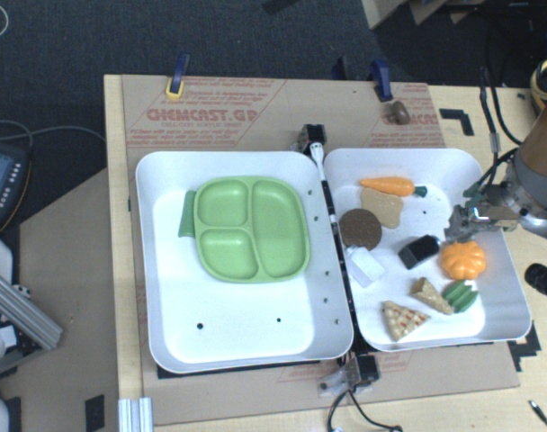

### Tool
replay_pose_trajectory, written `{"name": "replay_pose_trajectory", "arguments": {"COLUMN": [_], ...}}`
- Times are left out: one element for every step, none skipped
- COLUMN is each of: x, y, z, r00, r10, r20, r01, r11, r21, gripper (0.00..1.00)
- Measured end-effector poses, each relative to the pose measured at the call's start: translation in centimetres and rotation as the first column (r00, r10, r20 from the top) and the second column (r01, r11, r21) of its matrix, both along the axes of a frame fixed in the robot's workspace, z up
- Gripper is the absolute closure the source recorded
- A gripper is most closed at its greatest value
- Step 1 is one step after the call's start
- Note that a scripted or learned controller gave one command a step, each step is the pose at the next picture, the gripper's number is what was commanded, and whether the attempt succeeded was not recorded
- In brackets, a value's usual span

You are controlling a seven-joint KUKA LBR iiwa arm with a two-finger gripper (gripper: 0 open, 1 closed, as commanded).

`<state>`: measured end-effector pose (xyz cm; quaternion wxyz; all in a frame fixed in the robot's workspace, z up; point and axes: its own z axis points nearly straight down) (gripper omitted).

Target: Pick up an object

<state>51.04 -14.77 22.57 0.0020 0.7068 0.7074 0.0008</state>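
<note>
The right bin holds several toy foods: a carrot, a beige slice, a brown round cookie, a white block, a black block, an orange pumpkin-like piece, a green pod, a tan wedge and a pizza slice. My gripper hangs over the bin's right side, just above the orange piece and right of the black block. Nothing is visibly held.
The left bin holds a green divided plate. A black divider runs between the bins. The grey arm enters from the right edge. Clamps sit on the cardboard at the back.
</note>
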Motion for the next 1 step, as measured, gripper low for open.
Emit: {"name": "replay_pose_trajectory", "arguments": {"x": [-0.22], "y": [6.15], "z": [-0.02], "r00": [1.0], "r10": [0.006], "r20": [-0.006], "r01": [-0.006], "r11": [1.0], "r21": [0.005], "gripper": [1.0]}}
